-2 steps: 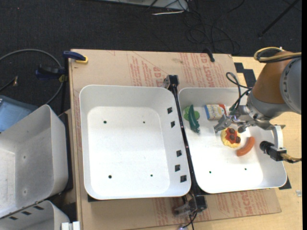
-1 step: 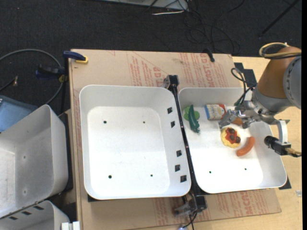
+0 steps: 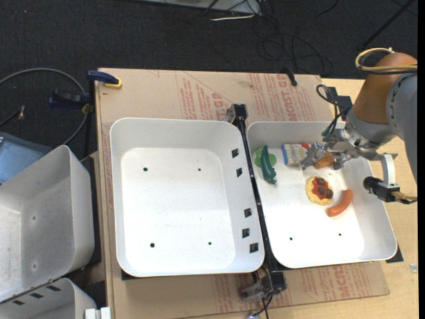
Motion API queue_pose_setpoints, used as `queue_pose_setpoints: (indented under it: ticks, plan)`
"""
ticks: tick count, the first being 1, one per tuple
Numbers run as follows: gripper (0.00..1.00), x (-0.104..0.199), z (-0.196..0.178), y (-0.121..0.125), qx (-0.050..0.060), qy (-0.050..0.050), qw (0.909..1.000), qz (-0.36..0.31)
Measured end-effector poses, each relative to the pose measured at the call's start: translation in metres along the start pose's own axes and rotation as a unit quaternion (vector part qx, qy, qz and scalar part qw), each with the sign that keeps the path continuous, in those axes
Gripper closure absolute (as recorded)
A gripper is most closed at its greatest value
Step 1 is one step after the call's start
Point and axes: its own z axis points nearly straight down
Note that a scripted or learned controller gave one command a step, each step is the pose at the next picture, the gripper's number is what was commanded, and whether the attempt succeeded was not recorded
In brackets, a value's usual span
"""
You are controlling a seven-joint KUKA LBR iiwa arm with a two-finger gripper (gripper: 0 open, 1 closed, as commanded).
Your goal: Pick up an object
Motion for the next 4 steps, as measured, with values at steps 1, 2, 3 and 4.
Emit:
queue_pose_setpoints:
  ticks: [1,2,3,4]
  plan:
    - [0.00,-0.012,0.002,0.022,0.001,0.000,1.0000,0.002]
    - [0.00,-0.011,-0.001,0.019,-0.004,-0.001,1.0000,0.003]
    - [0.00,0.007,-0.001,0.025,-0.004,-0.001,1.0000,0.001]
    - [1.00,0.006,-0.012,0.025,-0.006,-0.002,1.0000,0.001]
